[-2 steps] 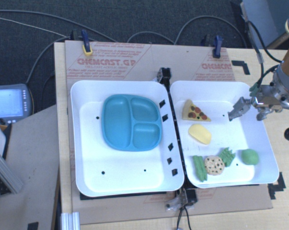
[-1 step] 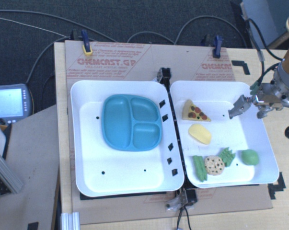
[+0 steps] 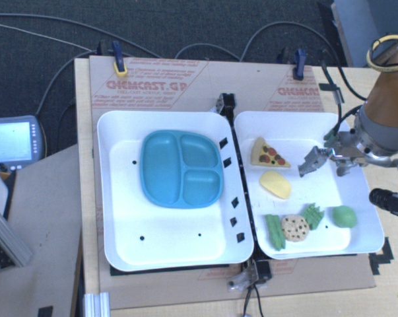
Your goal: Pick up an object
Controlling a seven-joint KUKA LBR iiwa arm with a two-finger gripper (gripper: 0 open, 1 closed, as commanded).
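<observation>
Camera view, looking down at a slant: a grey arm (image 3: 383, 111) with an orange band reaches in from the right over a bench (image 3: 185, 78) of pale board printed in red with "CHEMCAST GP" twice along its far edge, where two blue clamps (image 3: 119, 63) pin it down. Two shallow white plastic bins sit side by side, their rims rounded and glossy. At the middle of the left bin (image 3: 119, 243) lies a smooth teal tray (image 3: 181, 169), rounded at the corners and moulded into three compartments. The right bin (image 3: 364, 243) holds toy food: a wedge-shaped pizza slice (image 3: 268, 154) with red dots near the far left corner, a matte yellow lump (image 3: 276, 184) just in front of it, and along the near side a ribbed green pod (image 3: 274, 232) touching a round speckled cookie (image 3: 294, 228), a leafy green piece (image 3: 313, 215) beside that, and a smooth green ball (image 3: 344, 216) further right. The gripper (image 3: 311, 162) hangs over the bin's middle, right of the pizza and above the yellow lump; its dark metal fingers stand slightly apart with nothing between them. Black cables loop over the dark carpet beyond the bench, and a small grey screen (image 3: 10, 139) glows at the far left.
</observation>
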